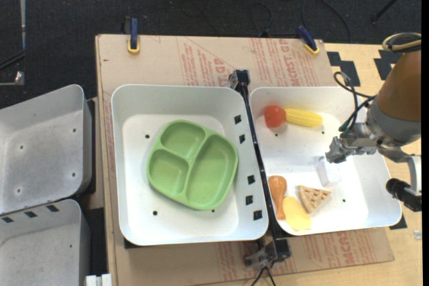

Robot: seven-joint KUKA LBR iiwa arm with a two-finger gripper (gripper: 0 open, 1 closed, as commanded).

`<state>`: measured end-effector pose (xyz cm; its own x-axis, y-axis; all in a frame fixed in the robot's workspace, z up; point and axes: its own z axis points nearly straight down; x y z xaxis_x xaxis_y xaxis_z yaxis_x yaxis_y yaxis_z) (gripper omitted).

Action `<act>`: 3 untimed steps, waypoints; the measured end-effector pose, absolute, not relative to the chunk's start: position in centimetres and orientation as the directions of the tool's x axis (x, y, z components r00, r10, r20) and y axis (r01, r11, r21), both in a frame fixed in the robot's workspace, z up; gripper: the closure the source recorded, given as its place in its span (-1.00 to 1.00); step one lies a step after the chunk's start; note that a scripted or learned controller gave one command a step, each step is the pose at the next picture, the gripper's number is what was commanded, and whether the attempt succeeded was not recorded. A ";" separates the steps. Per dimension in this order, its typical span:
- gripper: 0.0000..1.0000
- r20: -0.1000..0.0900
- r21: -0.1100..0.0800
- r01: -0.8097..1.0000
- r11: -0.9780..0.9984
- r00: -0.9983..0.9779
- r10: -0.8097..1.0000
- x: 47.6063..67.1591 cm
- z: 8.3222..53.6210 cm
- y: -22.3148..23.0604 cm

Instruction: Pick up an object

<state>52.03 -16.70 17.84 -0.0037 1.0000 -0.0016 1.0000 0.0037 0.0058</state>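
Note:
The right bin (375, 211) holds a red tomato (274, 116) beside a yellow corn cob (303, 118) at its far side. Near its front-left corner lie an orange carrot-like piece (277, 190), a yellow rounded piece (295, 212) and a tan triangular sandwich slice (314, 197). My gripper (330, 172) hangs over the middle of this bin, just above and to the right of the sandwich slice, with bare bin floor under it. Nothing shows in its grasp. The grey arm with its orange band (402, 94) comes in from the right.
A green three-compartment plate (193, 164) lies in the left bin (127, 144). A black divider (251, 151) separates the two bins. Blue-and-yellow clamps (133, 35) hold the board at the back. White trays (40, 144) sit off the bench to the left.

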 end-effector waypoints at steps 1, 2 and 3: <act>1.00 -0.002 0.004 1.000 0.003 -0.003 1.000 52.1 21.0 -16.7; 1.00 0.002 -0.001 1.000 0.007 -0.007 1.000 51.9 20.2 -11.4; 1.00 0.002 -0.001 1.000 0.008 -0.008 1.000 52.1 20.0 -6.8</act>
<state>52.12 -6.84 19.99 -0.0075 1.0000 0.0020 1.0000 0.0075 -0.0013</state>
